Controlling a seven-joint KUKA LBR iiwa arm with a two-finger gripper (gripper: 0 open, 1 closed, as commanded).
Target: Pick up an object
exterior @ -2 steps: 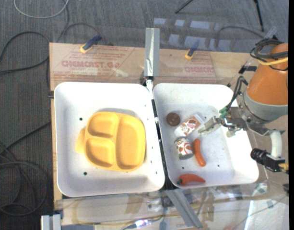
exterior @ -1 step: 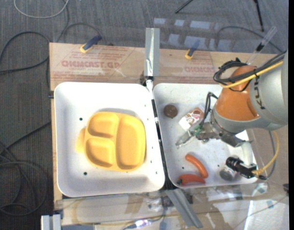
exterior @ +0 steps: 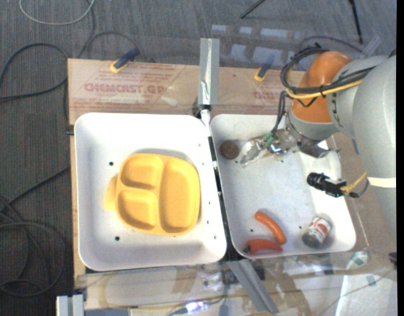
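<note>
Arm reaching into the right bin, its hand low near a small brown disc

The metal two-finger hand [exterior: 254, 151] hangs over the far left part of the shallow white right-hand bin [exterior: 290, 196], apparently lined up for a grasp; whether it is open or closed, I cannot tell. Just beside its tip, toward the bins' divider, lies the small round brown disc [exterior: 229, 150], probably the target; being round, it shows no long axis or heading. Well nearer the camera than the hand lie two orange sausage-shaped pieces [exterior: 269, 226], the upper one slanting down to the right, and a small red-and-white can [exterior: 317, 231] on its side. Across the divider from the hand, the other shallow white bin [exterior: 96, 196] holds a yellow compartment tray [exterior: 157, 193].
</note>
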